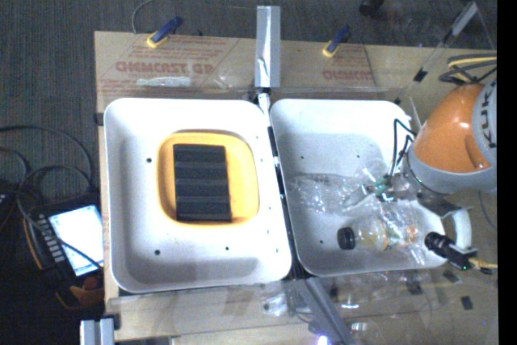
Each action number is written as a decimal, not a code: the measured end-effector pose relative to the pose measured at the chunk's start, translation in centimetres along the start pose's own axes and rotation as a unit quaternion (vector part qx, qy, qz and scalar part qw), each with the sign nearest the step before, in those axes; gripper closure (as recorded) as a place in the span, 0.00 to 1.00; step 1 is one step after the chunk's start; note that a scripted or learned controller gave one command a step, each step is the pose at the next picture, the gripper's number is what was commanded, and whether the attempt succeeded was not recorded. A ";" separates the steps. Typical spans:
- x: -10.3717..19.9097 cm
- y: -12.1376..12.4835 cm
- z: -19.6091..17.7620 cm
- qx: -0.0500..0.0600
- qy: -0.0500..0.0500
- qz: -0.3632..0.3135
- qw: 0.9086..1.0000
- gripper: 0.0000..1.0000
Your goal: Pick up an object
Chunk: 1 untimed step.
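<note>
In the right bin [323, 133] a clear plastic bottle [380, 237] with a black cap [346, 237] lies on its side near the front wall. Crumpled clear plastic wrap [323, 191] spreads across the bin's middle. The left bin [129, 174] holds a yellow tray [166, 174] with a black ridged block [202, 183] resting in it. My gripper [386, 189] reaches in from the right and hangs low over the wrap, just behind the bottle. The grey wrist with its orange band [452, 133] covers the bin's right side.
A metal divider post [267, 52] stands at the back between the bins. Two blue-and-yellow clamps [164, 31] [337, 39] hold the bench board at the rear. Cables and a lit screen [73, 234] lie on the floor at the left.
</note>
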<state>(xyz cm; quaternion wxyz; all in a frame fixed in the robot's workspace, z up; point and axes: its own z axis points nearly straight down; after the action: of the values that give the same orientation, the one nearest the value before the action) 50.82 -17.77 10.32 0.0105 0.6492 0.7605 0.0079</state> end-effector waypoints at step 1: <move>0.1 0.1 -0.8 0.000 0.001 -0.001 1.000 1.00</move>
<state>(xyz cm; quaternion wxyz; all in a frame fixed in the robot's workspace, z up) 50.88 -17.64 11.15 0.0099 0.6486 0.7610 0.0083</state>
